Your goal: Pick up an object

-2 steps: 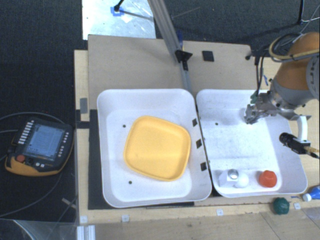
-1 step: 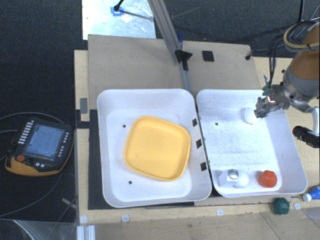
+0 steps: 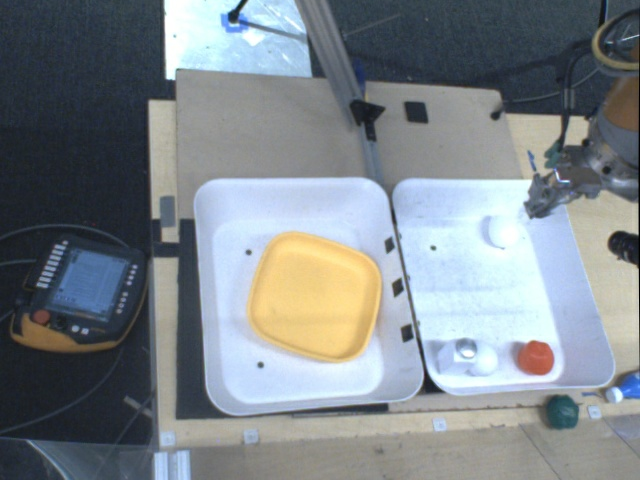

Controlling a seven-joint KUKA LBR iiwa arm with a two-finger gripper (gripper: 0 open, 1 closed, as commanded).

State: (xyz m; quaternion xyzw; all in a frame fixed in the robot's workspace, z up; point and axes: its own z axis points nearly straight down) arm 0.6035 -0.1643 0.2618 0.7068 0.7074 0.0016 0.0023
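Two white bins [image 3: 300, 193] sit on a tan bench [image 3: 270, 118].

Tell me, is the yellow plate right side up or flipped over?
Right side up, as far as I can tell. The yellow plate lies flat in the left bin, its raised rim ringing a lower middle, with nothing on it.

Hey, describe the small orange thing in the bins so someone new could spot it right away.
Find the right bin, the one beside the bin holding the yellow plate. Along its near edge sits the small orange object, at the right corner. It is the only orange item there; its neighbours to the left are white and silvery.
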